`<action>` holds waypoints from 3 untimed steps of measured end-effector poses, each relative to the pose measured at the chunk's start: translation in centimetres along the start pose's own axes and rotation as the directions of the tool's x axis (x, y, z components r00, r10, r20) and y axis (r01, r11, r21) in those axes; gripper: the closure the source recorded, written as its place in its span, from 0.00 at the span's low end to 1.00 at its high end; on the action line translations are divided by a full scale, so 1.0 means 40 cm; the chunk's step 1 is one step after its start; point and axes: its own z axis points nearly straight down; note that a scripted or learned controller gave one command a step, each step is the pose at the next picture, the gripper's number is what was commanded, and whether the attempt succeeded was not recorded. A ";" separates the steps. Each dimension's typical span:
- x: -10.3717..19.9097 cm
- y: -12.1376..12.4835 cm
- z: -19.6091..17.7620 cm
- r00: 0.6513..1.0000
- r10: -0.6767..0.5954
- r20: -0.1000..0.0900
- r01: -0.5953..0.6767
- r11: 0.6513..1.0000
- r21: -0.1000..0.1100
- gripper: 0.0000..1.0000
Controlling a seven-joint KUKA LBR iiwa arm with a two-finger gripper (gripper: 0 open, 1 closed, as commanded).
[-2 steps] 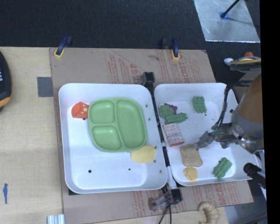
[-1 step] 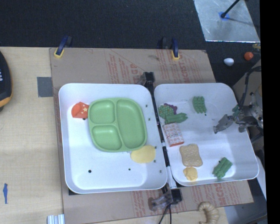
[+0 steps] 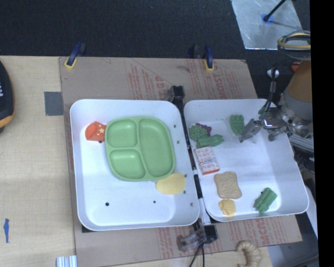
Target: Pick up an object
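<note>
The jaws (image 3: 261, 128) hang over the right bin (image 3: 278, 178) at about its 1 o'clock corner, standing apart with nothing between them. Just to their 9 o'clock lies a small green piece (image 3: 236, 124), the nearest candidate for a pick. Further toward 9 o'clock are a green cluster (image 3: 204, 136) and, below it, a red-and-white packet (image 3: 207, 160). At the bin's 6 o'clock rest a tan cracker (image 3: 228, 184) and a yellow bit (image 3: 227, 207), with another green piece (image 3: 265, 200) at 5 o'clock. The left bin (image 3: 92, 198) carries a green divided plate (image 3: 140, 148). Judging from this, the pick is not yet made: descent, closing and lifting are all left.
</note>
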 end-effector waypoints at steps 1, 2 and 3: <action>0.051 0.158 0.105 1.000 0.000 0.000 0.000 1.000 0.001 0.00; 0.045 0.153 0.072 1.000 -0.003 0.002 0.003 1.000 0.004 1.00; 0.199 0.056 -0.073 1.000 0.000 -0.003 0.000 1.000 0.003 1.00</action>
